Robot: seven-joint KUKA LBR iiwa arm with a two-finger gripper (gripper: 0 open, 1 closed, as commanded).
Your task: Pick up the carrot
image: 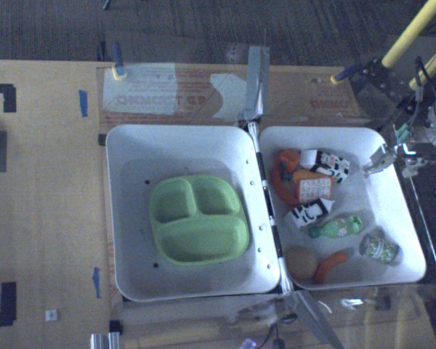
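Your carrot (278,182) lies in the right bin (405,217), hard against the bin's left wall, its orange body curving down from a red piece (288,159) at the top; an orange carton (312,186) presses against its right side, so only a narrow strip of it shows. Just beyond the carton sit two black-and-white cartons, one above (328,164) and one below (309,212); further down lie a green bottle (336,227), a green can (378,249), a round brown thing (301,262) and a second orange-red stick (330,266); do not mistake that last one for the target, though from here I cannot say with certainty which is which. The left bin (123,195) holds a green divided plate (198,219) and needs no attention.

The gripper (381,158) hangs at the right bin's upper right rim, well apart from the carrot; whether its fingers are open or closed I cannot tell, as they are too small and blurred. My judgement: you are at the approach, nothing grasped yet. Bring the gripper across above the clutter, not through it; line the fingers across the carrot's width, one towards the wall and one towards the carton; expect the wall to crowd one finger, so descend slowly and be ready for a slip.
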